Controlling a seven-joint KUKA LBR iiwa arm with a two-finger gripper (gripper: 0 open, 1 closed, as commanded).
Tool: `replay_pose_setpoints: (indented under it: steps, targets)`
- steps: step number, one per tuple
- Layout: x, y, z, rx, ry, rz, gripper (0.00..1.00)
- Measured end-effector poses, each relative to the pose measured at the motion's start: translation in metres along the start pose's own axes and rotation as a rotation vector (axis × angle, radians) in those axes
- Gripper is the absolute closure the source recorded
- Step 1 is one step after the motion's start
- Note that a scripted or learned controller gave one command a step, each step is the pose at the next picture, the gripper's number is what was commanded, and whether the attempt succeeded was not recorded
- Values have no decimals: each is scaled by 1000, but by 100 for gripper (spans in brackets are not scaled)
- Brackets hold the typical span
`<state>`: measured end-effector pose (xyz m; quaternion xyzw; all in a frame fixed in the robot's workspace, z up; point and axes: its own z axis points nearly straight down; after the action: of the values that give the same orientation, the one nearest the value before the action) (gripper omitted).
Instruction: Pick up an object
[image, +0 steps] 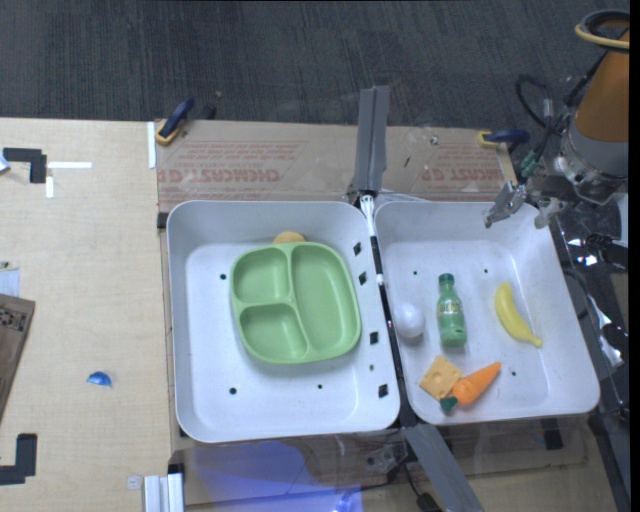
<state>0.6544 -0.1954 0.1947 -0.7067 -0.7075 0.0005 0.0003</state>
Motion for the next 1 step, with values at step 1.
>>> replay_pose_setpoints:
  steps: [1]
  targets:
    - [51,-40,102,-3,-1,-138,0]
